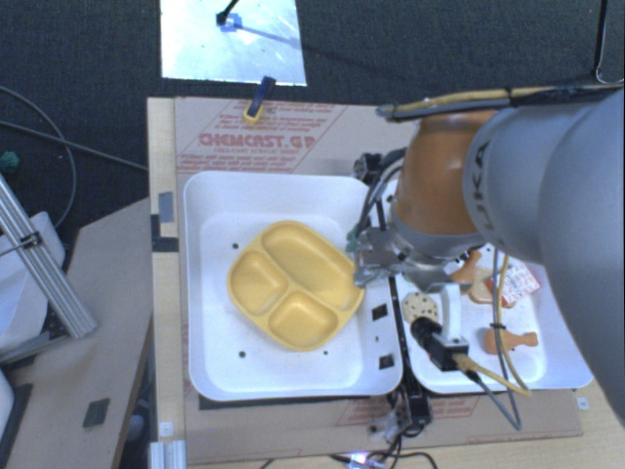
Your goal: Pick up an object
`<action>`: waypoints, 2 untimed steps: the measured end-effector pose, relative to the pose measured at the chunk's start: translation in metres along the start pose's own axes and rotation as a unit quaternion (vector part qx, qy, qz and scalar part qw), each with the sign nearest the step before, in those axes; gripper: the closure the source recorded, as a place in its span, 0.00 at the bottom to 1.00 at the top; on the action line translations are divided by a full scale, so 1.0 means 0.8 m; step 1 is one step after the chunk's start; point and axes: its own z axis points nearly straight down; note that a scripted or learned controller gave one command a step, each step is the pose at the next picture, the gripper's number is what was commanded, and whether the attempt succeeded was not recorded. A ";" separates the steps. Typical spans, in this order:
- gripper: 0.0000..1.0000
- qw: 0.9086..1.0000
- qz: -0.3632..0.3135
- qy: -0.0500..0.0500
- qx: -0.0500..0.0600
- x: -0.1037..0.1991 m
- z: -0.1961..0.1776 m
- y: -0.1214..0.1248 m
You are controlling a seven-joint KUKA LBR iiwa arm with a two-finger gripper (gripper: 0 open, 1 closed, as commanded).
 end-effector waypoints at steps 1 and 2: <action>0.00 1.000 0.001 0.000 0.000 0.000 0.000 0.000; 1.00 1.000 -0.001 0.001 -0.001 0.000 -0.013 0.001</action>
